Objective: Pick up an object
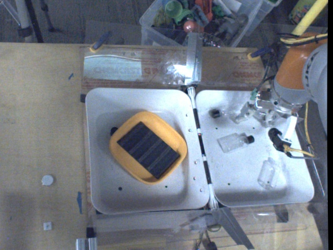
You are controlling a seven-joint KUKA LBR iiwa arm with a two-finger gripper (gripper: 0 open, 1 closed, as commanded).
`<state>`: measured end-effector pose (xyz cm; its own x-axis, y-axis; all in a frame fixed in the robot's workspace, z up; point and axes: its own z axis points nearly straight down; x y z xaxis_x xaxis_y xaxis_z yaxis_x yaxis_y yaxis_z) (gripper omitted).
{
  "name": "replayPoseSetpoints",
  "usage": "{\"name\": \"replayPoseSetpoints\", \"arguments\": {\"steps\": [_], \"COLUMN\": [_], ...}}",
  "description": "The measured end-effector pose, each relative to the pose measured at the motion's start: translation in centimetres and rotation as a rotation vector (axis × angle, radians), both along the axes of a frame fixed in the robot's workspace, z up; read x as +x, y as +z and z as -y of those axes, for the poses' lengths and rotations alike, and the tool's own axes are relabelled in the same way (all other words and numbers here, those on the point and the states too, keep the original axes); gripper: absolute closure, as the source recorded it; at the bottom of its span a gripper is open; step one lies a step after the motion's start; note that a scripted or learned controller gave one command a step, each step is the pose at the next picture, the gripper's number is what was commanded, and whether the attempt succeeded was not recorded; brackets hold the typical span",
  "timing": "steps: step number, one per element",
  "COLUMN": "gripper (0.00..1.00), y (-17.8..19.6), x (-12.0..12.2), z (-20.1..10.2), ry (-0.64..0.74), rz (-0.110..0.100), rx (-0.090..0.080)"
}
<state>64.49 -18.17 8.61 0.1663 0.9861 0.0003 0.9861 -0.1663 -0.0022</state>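
In the left bin [99, 191] lies a yellow rounded-square object [148, 146] with a dark ribbed panel on top. The right bin [296, 191] holds a clear small bottle with a black cap [235, 141] near its middle. Another clear bottle [268, 173] lies toward the front right. A black cap-like piece [214, 113] and a clear item [240, 113] sit at the back. My gripper [264, 110] is over the right bin's back right part, just right of that clear item, below the orange wrist band [292, 69]. Nothing is visibly held.
A clear tub of colourful toys [208, 9] stands behind the bins. A metal bracket [193, 59] rises at the back between them. A black and yellow cable [283, 142] hangs by the gripper. Bare wooden bench [41, 113] spreads to the left.
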Motion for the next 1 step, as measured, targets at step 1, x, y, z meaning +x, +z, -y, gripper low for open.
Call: {"name": "replayPoseSetpoints", "arguments": {"steps": [1], "gripper": [0.0], "y": [0.15], "x": [-6.95], "z": [1.8], "ry": [0.03], "rz": [0.004], "rx": [0.004]}}
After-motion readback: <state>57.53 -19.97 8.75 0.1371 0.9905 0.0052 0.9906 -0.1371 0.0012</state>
